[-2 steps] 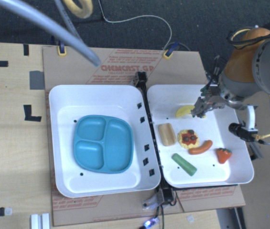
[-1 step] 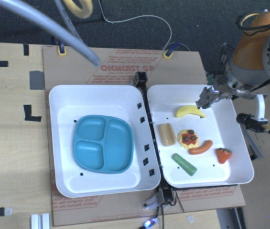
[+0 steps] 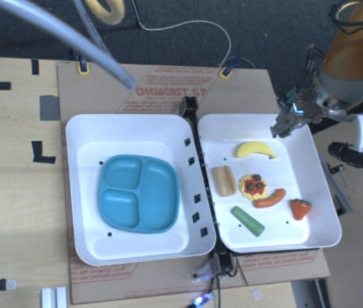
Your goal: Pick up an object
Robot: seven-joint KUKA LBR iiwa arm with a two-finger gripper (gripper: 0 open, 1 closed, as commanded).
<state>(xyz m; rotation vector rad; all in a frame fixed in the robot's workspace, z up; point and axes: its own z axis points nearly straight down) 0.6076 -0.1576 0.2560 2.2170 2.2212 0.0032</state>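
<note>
The right bin (image 3: 316, 165) holds several toy foods: a yellow banana (image 3: 256, 149), a tan bread roll (image 3: 224, 180), a small pizza slice (image 3: 253, 186), a red sausage (image 3: 270, 199), a green cucumber (image 3: 247, 221) and a red strawberry (image 3: 301, 208). My gripper (image 3: 284, 125) hangs over the bin's back right corner, to the right of and slightly behind the banana. Nothing shows between its dark fingertips.
The left bin (image 3: 81, 140) holds a blue divided plate (image 3: 138, 193). A grey pole (image 3: 53, 24) slants across the top left, and a white cable (image 3: 187, 24) loops over the dark floor behind the bins. Black clips (image 3: 197, 197) line the divider between the bins.
</note>
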